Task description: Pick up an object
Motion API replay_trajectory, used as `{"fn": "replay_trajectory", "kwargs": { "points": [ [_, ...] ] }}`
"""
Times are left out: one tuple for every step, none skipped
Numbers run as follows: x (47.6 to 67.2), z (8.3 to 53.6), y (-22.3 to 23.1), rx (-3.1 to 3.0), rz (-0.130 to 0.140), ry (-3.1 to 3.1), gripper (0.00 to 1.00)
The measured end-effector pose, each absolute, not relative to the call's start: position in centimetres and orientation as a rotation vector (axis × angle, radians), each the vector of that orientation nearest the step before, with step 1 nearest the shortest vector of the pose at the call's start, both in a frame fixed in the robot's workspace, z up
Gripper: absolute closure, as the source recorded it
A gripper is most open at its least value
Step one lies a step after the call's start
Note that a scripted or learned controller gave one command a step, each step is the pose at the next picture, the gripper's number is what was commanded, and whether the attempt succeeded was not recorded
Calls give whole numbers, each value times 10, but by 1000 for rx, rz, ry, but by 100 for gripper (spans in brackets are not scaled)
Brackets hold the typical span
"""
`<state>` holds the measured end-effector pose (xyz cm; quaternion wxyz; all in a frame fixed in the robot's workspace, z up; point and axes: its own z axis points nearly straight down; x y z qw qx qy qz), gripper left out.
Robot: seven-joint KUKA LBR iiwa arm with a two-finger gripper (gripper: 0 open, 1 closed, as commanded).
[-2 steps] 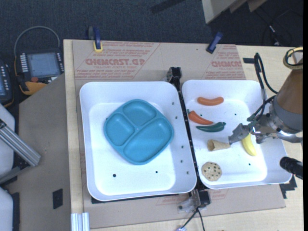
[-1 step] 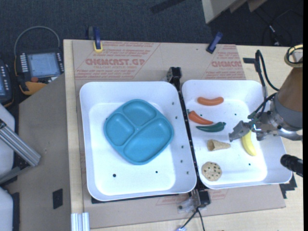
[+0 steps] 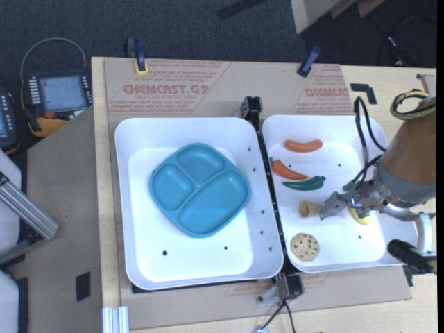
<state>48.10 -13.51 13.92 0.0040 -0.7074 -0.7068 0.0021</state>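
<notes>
Gripper (image 3: 331, 207) low in right bin (image 3: 333, 262), seemingly open, just beside small yellowish piece (image 3: 306, 209), its axis unclear.

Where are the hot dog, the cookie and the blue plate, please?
hot dog (image 3: 303, 145), camera view, middle of the sausage.
cookie (image 3: 304, 246), camera view, centre of its top.
blue plate (image 3: 200, 188), camera view, middle ridge between its compartments.

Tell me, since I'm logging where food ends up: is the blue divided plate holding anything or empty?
Empty. The blue divided plate in the left bin shows three bare blue compartments.
</notes>
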Motion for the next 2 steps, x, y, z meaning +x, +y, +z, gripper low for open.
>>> {"fn": "replay_trajectory", "kwargs": {
  "points": [
    [480,88,-135,-2220,3,-2218,0],
    [481,99,-135,-2223,0,-2220,100]
  ]
}}
